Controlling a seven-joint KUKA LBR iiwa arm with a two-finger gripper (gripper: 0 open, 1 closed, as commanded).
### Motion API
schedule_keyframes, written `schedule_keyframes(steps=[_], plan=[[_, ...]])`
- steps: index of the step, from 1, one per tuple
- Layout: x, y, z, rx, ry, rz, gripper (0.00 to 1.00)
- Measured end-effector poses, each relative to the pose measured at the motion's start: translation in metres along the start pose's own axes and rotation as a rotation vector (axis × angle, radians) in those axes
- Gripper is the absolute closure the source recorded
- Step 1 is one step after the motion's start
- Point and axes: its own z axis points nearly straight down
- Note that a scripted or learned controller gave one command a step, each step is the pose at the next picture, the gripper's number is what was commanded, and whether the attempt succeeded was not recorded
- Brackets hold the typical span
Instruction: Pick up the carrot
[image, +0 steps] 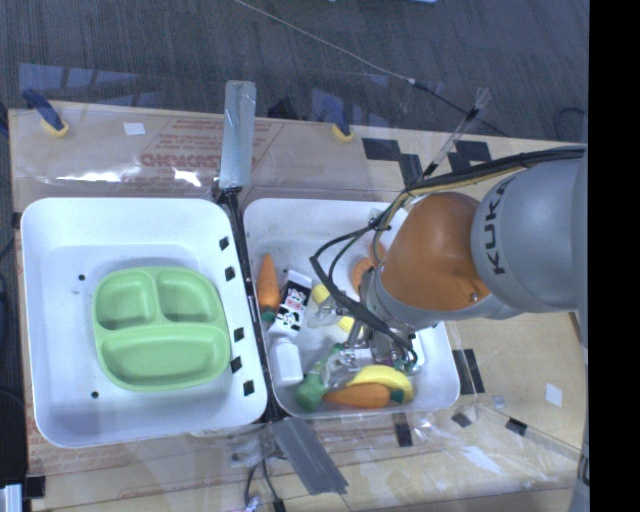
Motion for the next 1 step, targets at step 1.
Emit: schedule_keyframes(steps=[1], plan=[[-0.0468,-0.0328,0.0156,-0.005,0.02,-0.076,0.0]])
